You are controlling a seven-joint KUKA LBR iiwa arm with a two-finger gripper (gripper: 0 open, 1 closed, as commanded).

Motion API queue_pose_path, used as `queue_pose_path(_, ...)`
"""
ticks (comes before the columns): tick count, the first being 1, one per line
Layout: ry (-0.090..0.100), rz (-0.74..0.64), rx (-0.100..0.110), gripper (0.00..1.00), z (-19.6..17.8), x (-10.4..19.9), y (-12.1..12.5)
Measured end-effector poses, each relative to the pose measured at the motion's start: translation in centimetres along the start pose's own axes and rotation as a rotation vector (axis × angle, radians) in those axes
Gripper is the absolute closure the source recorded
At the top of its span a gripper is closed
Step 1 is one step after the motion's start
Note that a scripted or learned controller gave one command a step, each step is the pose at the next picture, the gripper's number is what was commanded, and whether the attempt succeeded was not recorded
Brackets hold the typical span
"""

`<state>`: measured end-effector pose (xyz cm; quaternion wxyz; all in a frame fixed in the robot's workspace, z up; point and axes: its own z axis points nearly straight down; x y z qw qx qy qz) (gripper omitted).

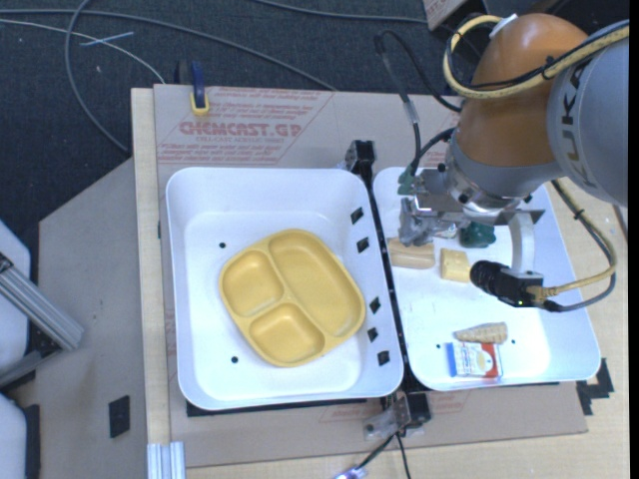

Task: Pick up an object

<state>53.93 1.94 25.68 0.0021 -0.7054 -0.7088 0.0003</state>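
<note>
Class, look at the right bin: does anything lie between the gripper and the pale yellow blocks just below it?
Nothing visible does. The gripper hangs directly above the pale yellow rectangular block, with a second pale yellow cube-like block beside it, both on the right white bin.

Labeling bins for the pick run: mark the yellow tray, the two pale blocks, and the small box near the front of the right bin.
yellow tray [291,295]: camera view, centre where the dividers meet.
left pale block [412,257]: camera view, top face.
right pale block [455,264]: camera view, top face.
small box [471,362]: camera view, printed top.
</note>
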Motion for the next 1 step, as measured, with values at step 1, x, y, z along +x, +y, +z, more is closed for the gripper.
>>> queue_pose_path(1, 0.0, 0.001, 0.001, 1.0, 1.43, 3.97, -1.56)
